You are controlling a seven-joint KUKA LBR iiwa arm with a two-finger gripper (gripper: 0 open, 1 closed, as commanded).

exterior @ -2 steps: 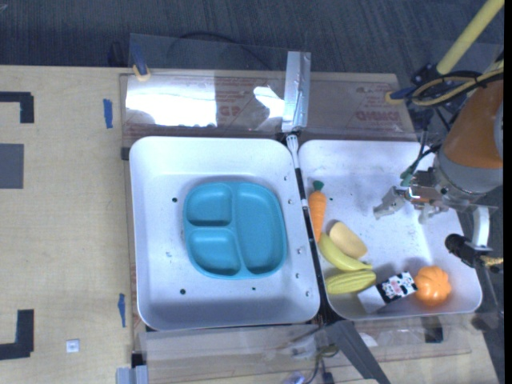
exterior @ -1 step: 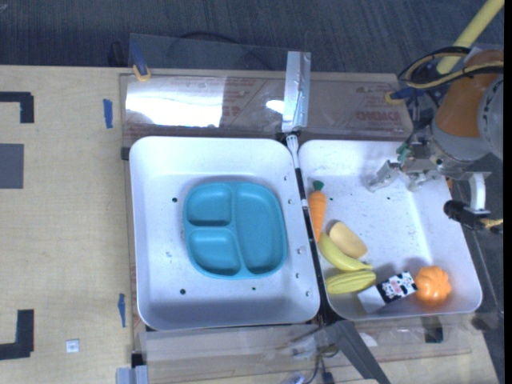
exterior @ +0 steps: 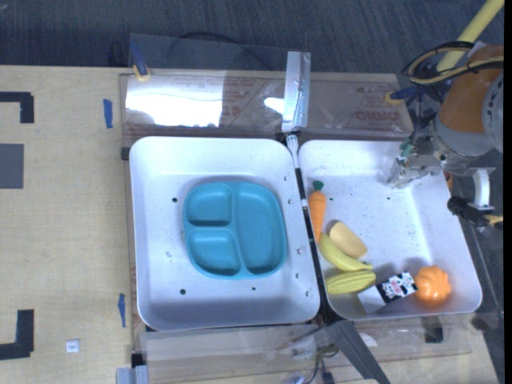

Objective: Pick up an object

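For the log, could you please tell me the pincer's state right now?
Pincer: over the right white bin's far corner; open or shut cannot be told.

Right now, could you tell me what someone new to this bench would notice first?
The bright blue divided plastic plate lies in the middle of the left white bin. In the right white bin, toy foods cluster along the near and left sides: an orange carrot, a yellow banana and a small orange pumpkin. The grey arm's gripper hangs over that bin's far right corner, apart from them.
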